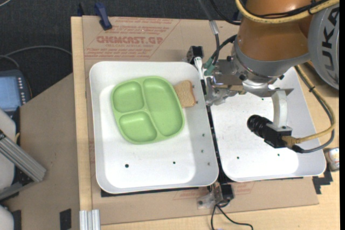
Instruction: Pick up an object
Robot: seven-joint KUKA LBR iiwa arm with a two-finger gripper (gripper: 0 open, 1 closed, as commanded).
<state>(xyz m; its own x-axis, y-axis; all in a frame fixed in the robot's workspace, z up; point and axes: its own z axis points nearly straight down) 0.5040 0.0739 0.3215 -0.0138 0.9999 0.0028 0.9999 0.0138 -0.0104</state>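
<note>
Best to shift the gripper [214,85], open or closed I cannot tell, leftward off the right wall of the left bin [98,116], centring over the tan square [186,93] lying against the green plate [146,110], before descending.

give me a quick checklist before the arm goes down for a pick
1. Something to pick in the left bin: a green divided plate and a tan block lie there. ok
2. Plate flat, compartments up: ok
3. Tan block free of the plate: it sits against the plate's right rim. not ok
4. Gripper above a target: it hangs over the left bin's right wall, beside the block. not ok
5. Way down free of that wall: cannot tell
</note>
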